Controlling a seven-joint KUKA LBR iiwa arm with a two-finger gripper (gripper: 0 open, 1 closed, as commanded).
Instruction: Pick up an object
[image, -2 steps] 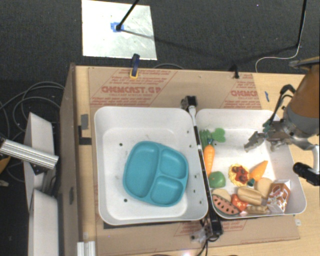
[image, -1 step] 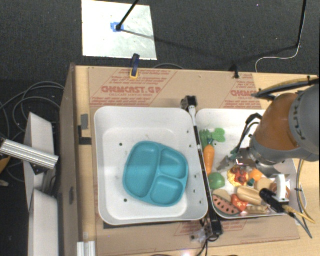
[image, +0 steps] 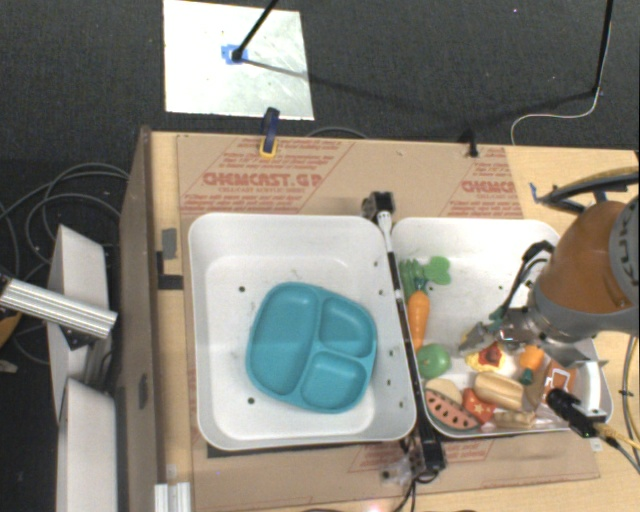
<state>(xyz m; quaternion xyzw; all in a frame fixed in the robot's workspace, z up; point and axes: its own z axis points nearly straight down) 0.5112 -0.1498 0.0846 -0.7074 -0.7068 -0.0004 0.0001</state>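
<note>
Grey and orange, our arm is reaching into the right bin (image: 470, 235), its gripper (image: 497, 343) hanging over the toy food pile (image: 487, 390); we cannot tell its grip.

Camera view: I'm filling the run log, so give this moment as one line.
gripper over right bin toys | carrot by divider | blue tray in left bin | nothing seen held
</note>
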